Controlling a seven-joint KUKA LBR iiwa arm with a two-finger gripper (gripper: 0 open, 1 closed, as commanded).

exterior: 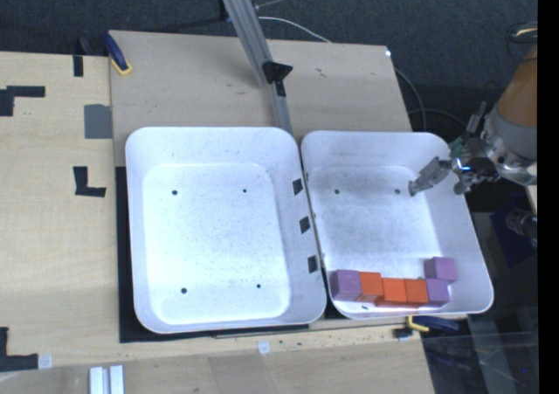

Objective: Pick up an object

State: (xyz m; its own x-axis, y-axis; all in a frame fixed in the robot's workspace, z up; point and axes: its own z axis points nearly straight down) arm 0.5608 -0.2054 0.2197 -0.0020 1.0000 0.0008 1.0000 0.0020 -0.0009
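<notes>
Hovering end effector (430, 176) over right bin (367, 152)

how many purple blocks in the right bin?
3. One purple block at the row's left end, one at its right end, one just behind that. Others may be hidden.

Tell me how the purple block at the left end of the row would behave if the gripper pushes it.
The purple block looks square and flat-sided, so it should slide, not roll. It appears to touch an orange block, so a push rightward would likely move the row. It lies near the right bin's front wall, which may hinder gripping.
</notes>
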